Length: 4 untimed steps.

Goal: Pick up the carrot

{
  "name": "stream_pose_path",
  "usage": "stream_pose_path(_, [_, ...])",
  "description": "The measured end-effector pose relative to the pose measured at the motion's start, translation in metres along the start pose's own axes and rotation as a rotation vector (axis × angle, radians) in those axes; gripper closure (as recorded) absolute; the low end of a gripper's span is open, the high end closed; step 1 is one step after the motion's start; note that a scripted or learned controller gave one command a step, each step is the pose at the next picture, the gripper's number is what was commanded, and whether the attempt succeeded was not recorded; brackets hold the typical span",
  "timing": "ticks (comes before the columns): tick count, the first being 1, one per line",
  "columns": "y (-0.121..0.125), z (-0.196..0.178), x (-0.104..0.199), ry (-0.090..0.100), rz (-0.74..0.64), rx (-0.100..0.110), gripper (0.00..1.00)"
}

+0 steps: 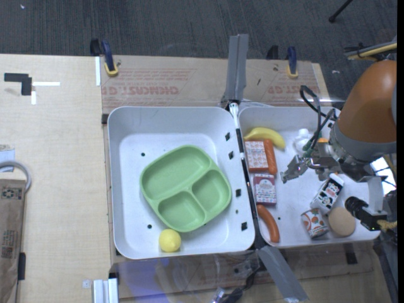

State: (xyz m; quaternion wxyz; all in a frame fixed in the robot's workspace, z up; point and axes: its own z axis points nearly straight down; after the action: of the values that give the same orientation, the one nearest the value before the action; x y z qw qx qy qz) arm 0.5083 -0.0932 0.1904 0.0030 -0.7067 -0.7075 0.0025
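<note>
Orange, stubby and tapered, the likely carrot [271, 156] lies in the right bin [291, 210], touching the right-hand side of the upper red box [255, 156], which serves as the landmark. A redder, sausage-like piece [269, 224] lies well below that box and could be mistaken for the carrot. The banana [265, 135] sits just above the box, and a second red box [264, 189] sits just below it. The gripper [291, 169] hangs near the box's lower right, close to the carrot but apart from it. Nothing shows in its grasp, and whether it is open or closed cannot be told at this angle.

The carrot is probably a light, stiff, smooth plastic toy that would roll or squirt out of an off-centre pinch. The best hold is judged to be across the thick middle. The side against the box leaves little room, so an end-on approach or a nudge away from the box may be needed.
</note>
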Motion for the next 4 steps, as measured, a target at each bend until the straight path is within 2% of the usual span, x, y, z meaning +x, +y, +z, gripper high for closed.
stream_pose_path(1, [0.080, -0.017, -0.110, -0.002, -0.038, -0.005, 0.00])
stream_pose_path(2, [0.090, 0.088, -0.123, 0.002, -0.210, -0.009, 0.00])
stream_pose_path(3, [0.090, 0.079, -0.125, 0.000, -0.207, -0.009, 1.00])
stream_pose_path(4, [0.090, 0.079, -0.124, 0.001, -0.207, -0.008, 0.00])
